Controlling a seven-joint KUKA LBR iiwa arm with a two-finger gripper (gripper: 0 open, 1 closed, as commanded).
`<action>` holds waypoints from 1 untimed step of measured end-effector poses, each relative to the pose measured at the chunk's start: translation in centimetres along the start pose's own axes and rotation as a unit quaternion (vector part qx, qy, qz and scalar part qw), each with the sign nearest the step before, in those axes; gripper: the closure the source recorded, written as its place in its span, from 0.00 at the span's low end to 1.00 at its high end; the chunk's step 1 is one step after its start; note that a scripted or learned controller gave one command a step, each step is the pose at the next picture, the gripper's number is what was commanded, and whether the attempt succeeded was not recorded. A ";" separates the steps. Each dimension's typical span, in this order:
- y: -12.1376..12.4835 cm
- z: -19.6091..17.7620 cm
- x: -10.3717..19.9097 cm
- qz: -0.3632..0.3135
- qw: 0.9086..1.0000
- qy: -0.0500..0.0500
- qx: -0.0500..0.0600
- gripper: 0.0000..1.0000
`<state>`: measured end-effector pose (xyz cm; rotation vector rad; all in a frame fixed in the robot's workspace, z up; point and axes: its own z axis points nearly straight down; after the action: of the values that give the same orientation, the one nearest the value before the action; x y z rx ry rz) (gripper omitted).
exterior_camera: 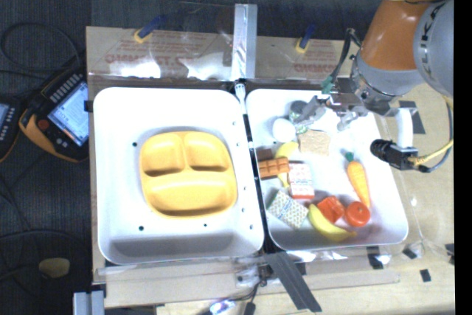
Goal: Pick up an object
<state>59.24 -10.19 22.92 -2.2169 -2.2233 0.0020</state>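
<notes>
The right bin [398, 229] holds a heap of toy food: an orange carrot [358, 181], a banana [327, 226], a red tomato [358, 214], a red-and-white box [300, 181], a brown bar [271, 167], a patterned packet [287, 209], a tan square [316, 142] and a white egg shape [282, 129]. My gripper [327, 113] hovers over the bin's far side, just above the tan square. Its two grey fingers [310, 108] stand apart, open, with nothing between them.
The left bin [110, 232] contains a yellow divided tray [188, 171]. A metal divider [244, 29] stands behind the bins, with clips [150, 27] on the back board. A handheld pendant [63, 116] and cables lie on the floor at the left.
</notes>
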 end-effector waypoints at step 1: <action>-4.2 12.3 0.1 -0.064 0.998 -0.002 -0.012 0.00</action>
<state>54.96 -10.09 10.67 -2.0820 -2.3764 -0.0200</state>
